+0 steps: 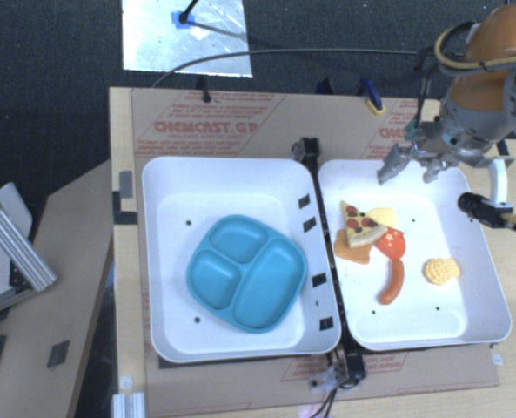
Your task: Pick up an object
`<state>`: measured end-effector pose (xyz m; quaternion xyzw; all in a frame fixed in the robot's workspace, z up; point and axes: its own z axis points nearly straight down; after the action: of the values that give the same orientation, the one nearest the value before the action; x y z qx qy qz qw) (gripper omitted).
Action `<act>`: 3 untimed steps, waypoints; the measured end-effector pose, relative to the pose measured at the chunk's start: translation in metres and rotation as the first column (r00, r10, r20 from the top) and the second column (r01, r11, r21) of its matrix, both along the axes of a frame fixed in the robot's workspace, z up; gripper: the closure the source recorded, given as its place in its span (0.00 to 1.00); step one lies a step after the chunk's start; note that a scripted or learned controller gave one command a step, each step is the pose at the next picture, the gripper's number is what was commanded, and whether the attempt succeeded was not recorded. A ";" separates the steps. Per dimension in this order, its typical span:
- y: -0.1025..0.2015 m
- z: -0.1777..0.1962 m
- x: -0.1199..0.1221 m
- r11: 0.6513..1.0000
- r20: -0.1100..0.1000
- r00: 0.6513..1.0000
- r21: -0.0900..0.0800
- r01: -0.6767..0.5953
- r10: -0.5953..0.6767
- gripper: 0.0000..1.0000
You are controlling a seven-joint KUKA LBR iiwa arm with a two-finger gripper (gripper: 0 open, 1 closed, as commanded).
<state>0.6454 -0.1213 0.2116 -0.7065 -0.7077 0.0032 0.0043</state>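
Nearest, the blue tray (246, 272) fills the left bin (166, 198). Toy food lies in the right bin (475, 320): pizza (359, 221), sausage (392, 283), corn (441, 271), probably light, stiff plastic. Jaws (411, 166) hover open, empty, above. I'd pinch the sausage across its middle.

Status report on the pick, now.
Gripper open, above right bin's far edge, holding nothing. Toy pizza slice, tomato, sausage, corn untouched. Nothing obstructing.

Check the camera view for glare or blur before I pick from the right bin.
Camera view: even, soft lighting; the pizza slice, sausage and corn read sharp enough; the gripper looks slightly soft; brightest glare sits on the foil sheet, away from the right bin.
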 end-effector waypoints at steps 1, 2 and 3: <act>0.000 0.008 0.003 1.000 0.013 1.000 -0.002 -0.002 0.002 0.00; 0.004 -0.034 0.002 1.000 0.010 1.000 -0.002 -0.003 0.003 0.00; 0.007 -0.092 -0.006 1.000 0.009 1.000 -0.002 0.000 0.000 0.00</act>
<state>0.6391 -0.1145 0.1199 -0.7063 -0.7079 0.0004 0.0004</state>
